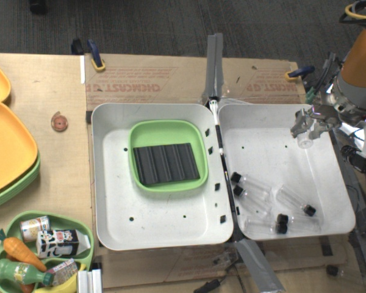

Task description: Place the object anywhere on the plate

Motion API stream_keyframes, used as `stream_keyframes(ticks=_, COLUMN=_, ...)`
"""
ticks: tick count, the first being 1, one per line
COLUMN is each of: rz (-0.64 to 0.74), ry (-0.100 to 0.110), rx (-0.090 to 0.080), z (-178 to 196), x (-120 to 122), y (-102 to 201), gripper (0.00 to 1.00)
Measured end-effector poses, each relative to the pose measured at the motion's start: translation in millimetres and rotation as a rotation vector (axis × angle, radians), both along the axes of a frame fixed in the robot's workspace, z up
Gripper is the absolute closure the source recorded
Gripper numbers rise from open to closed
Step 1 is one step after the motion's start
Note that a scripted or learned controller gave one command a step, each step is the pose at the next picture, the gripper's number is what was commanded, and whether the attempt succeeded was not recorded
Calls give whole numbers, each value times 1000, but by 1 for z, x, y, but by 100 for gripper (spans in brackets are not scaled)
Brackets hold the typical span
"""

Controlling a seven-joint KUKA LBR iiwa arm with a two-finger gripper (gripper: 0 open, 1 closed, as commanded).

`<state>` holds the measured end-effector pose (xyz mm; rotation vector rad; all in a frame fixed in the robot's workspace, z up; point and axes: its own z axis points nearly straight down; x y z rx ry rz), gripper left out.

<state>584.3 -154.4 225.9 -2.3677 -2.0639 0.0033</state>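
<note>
The claw (305, 130) hovers at the right bin's (329, 221) far edge, can't tell if it's gripping anything. The clear vials (274, 197) sit well short of the green plate (168, 156), and they look slippery enough to squirt out

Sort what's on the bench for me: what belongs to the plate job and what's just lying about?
For the job:
green plate with dark ridged mat, left bin
clear vials with black caps, right bin
gripper, above right bin

Lying about:
orange plates
bowl of toy food
clamps
</note>
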Motion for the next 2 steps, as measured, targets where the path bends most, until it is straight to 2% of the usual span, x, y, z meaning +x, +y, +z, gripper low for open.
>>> stream_keyframes(ticks=1, rz=0, ry=0, rx=0, z=0, x=0, y=0, gripper=0)
stream_keyframes(ticks=2, rz=-69, ry=3, rx=0, z=-13, x=14, y=95, gripper=0)
